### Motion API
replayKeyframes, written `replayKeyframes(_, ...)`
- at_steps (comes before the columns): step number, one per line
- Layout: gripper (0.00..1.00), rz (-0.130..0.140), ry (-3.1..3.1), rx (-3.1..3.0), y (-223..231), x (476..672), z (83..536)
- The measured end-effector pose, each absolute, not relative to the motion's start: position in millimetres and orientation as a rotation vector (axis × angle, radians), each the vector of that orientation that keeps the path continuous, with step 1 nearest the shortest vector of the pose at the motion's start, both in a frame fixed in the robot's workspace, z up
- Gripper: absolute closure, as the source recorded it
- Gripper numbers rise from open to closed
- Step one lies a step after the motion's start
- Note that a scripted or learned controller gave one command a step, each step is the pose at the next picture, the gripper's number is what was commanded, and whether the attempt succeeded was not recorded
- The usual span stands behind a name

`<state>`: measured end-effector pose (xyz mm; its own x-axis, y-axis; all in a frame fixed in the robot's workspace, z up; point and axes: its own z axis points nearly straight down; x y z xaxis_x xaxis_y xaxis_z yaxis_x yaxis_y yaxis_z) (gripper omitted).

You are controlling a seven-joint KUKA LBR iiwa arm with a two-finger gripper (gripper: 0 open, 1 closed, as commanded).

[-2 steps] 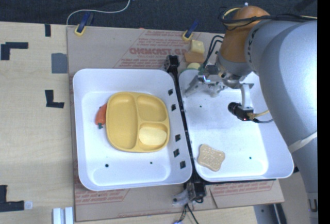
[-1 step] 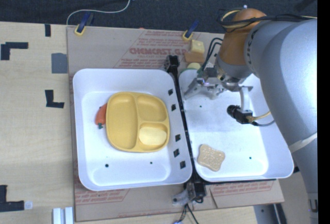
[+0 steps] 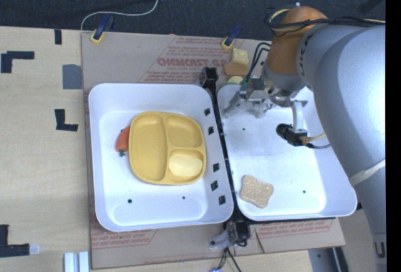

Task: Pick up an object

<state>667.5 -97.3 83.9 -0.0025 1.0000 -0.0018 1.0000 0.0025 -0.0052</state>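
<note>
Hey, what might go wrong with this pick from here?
1. The gripper hangs by the right bin's back-left corner, near the divider; a descent could hit the wall.
2. The cracker lies flat near the front, far from the gripper, and may be hard to grasp.

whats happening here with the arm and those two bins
A grey robot arm reaches in from the right, its claw low over the far left corner of the right bin. Nothing shows between its fingers. A tan cracker-like piece lies untouched near that bin's front edge. In the left bin sits a yellow divided plate with a pale yellow item in one compartment, and something orange pokes out at the plate's left edge.
</note>
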Motion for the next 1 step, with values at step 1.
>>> replayKeyframes(1,1.0,0.005,-2.224,-2.218,-96.4,667.7,94.0)
